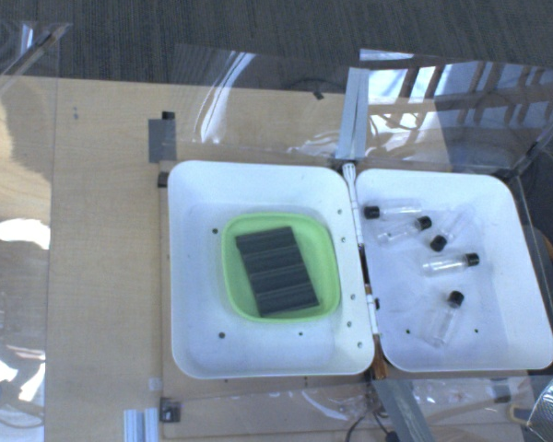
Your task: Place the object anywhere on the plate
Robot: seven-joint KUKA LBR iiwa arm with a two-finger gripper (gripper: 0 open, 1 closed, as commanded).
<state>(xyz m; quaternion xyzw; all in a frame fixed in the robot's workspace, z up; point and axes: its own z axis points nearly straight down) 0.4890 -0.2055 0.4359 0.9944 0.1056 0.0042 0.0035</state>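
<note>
While the pale wood bench (83,274) holds both white bins (194,339), dark carpet (258,17) runs behind; can't tell anything about the gripper fingers.

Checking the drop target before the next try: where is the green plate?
The green plate sits in the left bin, near its middle, with a dark ridged block lying on it.

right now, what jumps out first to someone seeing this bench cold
The bright green plate in the left bin draws the eye first, with a dark ridged block lying on it. Next, the right bin holds a scatter of clear vials with black caps.
</note>
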